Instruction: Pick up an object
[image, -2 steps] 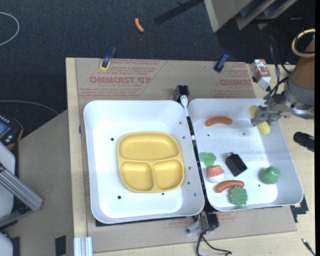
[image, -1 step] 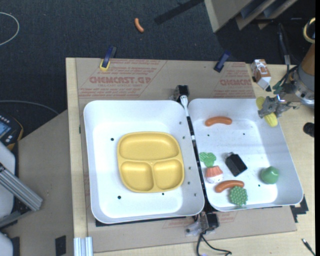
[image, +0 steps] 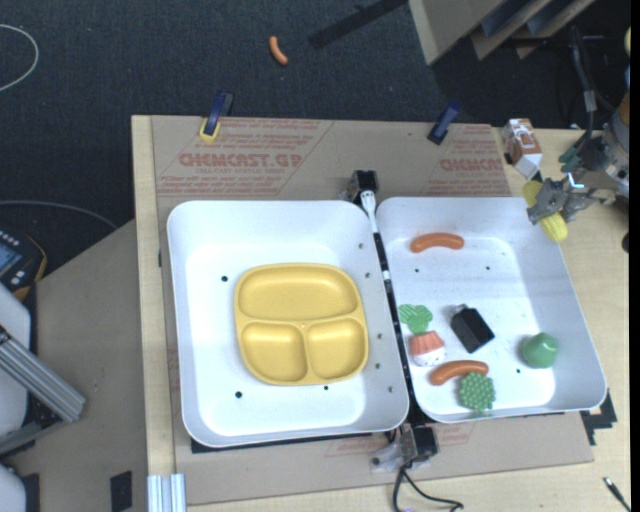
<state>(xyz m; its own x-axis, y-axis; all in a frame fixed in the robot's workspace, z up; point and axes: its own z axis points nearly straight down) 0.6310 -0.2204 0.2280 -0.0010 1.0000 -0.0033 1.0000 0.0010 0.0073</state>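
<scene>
The right white bin (image: 560, 290) holds several small toys. An orange sausage (image: 437, 241) lies near its far wall. A green leafy piece (image: 416, 318) and a red and white piece (image: 428, 346) sit by its left wall, and a black block (image: 471, 327) lies tilted beside them. A second sausage (image: 458, 372) and a bumpy green vegetable (image: 476, 392) rest near the front wall. Toward the right wall sits a round green fruit (image: 539, 350). In the left white bin (image: 200, 250) a yellow three-compartment plate (image: 300, 322) lies flat.
Both bins rest on a cardboard sheet (image: 300, 160) held by clamps at the back (image: 213, 116) (image: 443, 122). A yellow-tipped clamp (image: 552, 210) juts over the right bin's far right corner. A small carton (image: 520, 140) stands behind it. Cables and metal parts (image: 600, 150) crowd the top right.
</scene>
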